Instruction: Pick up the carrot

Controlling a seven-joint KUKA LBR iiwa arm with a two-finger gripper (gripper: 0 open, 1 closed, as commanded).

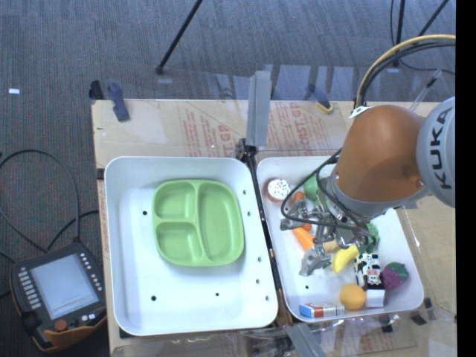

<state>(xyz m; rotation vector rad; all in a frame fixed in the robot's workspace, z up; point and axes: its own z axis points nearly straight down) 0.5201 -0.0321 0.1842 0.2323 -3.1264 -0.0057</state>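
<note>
We are looking down on two white bins sitting side by side on the surface [178,125]: the left bin [126,274] is holding one green divided plate [198,222] with three compartments, and the right bin [413,270] is holding a crowd of small things. We are counting one carrot [303,236], orange, lying near the middle of the right bin, just under the metal parts of the gripper [318,255], which is hanging low over the clutter. Whether the gripper is open or closed we cannot tell, as the wrist and its cables are covering much of it, and nothing is showing clearly between its tips. Beside it we are seeing one yellow banana [344,258], one small black-and-white cow figure [367,268], one purple piece [395,275], one orange ball [352,297], one small flat box [322,310] in white, red and blue at the near wall, and one round white speckled piece [279,190] by the left wall. Some green things are lying partly hidden under the arm [387,158], whose big orange band is blocking the far part of the bin. On the grey link we are reading "KUKA". Faint red printing is running across the surface, too blurred to read. One handheld control pad [56,288] with a screen is lying on the floor at the lower left, its cable looping away.
</note>
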